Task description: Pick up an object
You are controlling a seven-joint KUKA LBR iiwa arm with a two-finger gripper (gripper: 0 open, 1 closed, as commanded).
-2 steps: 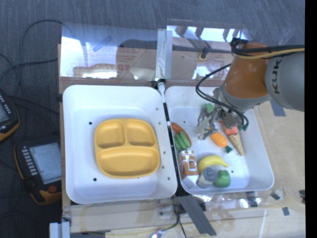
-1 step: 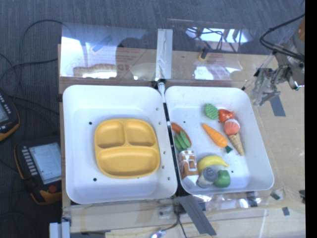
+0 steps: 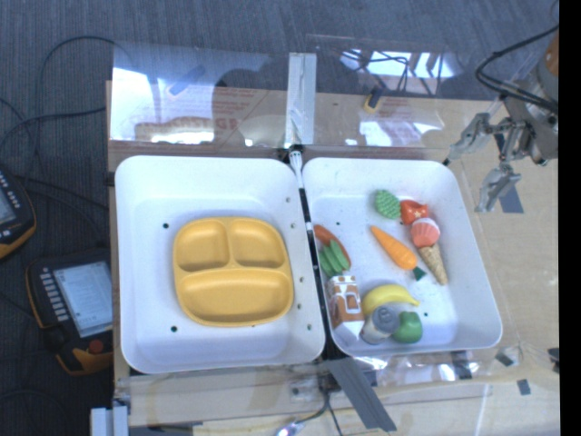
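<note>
The right bin (image 3: 463, 243) holds several toy foods: a green leafy piece (image 3: 388, 204), a red tomato (image 3: 412, 212), an ice cream cone (image 3: 429, 249), a carrot (image 3: 394, 247), a green and orange vegetable (image 3: 331, 252), a small orange carton (image 3: 343, 300), a banana (image 3: 390, 295), a grey piece (image 3: 379, 322) and a green pepper (image 3: 409, 328). My gripper (image 3: 483, 165) hangs beyond the right bin's far right corner, outside the bin. Its fingers (image 3: 497, 189) are spread open with nothing between them.
The left bin (image 3: 145, 243) bears a yellow divided plate (image 3: 232, 271). A clear plastic panel (image 3: 300, 98) stands behind both bins. Black cables (image 3: 508, 57) loop near the arm at top right. Devices (image 3: 77, 302) lie on the floor to the left.
</note>
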